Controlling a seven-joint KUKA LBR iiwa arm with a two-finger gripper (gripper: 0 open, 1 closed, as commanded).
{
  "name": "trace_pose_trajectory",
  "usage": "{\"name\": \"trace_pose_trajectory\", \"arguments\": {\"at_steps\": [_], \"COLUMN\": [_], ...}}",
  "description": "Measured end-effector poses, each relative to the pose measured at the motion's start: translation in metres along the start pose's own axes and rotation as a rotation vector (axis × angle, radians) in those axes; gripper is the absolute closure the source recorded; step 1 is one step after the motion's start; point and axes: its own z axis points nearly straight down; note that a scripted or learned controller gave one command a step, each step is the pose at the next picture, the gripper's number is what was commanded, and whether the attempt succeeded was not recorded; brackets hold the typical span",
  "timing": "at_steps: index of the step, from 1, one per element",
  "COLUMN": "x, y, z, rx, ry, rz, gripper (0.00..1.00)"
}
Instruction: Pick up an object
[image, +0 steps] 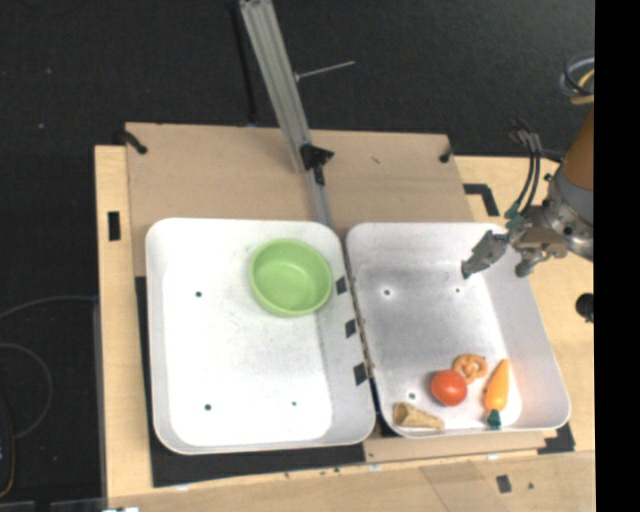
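In the right bin (420, 300), near its front edge, lie a red tomato (449, 387), an orange carrot (497, 384), a small brown pretzel-like piece (468, 365) and a tan wedge (417, 417). A green bowl (291, 277) sits in the left bin (220, 370), toward its far right. My gripper (497, 257) hangs over the far right edge of the right bin, open, with nothing between its two dark fingers. It is well behind the food items.
A slanted metal pole (285, 100) rises from behind the seam between the bins. The bins rest on a tan board (220, 170) with black clips along the seam. Cables hang by the wrist at the right.
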Motion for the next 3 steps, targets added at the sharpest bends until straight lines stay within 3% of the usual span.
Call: {"name": "trace_pose_trajectory", "arguments": {"at_steps": [1,3], "x": [0.0,0.003], "y": [0.0,-0.001], "z": [0.0,0.101], "rx": [0.0,0.004], "ry": [0.0,0.0], "rz": [0.0,0.005], "gripper": [0.0,0.0]}}
